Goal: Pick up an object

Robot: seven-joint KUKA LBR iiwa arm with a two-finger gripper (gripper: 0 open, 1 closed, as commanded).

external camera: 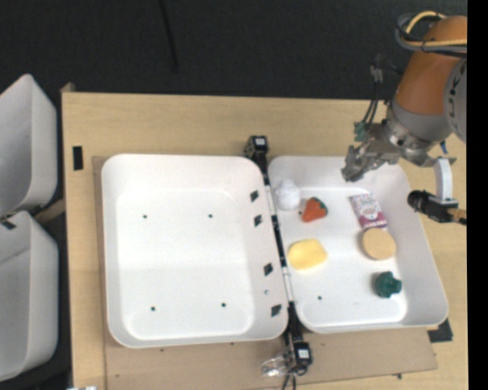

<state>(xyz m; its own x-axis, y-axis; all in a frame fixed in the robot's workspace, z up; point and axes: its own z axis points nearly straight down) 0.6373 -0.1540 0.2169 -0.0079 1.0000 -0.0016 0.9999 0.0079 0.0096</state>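
Green object (385,283) indistinct, gripper (356,167) blurred, arm (427,88) cropped at right

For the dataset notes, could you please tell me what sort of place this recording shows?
Probably a robotics lab grasping bench: a grey and orange arm reaches over two shallow white bins on a plain wooden board, and the right bin holds small toy-like items such as a yellow piece and an orange-red piece.

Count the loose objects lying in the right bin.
6: white ball by the divider, red strawberry, yellow lemon, pink packet, tan disc, green toy nearest the front.
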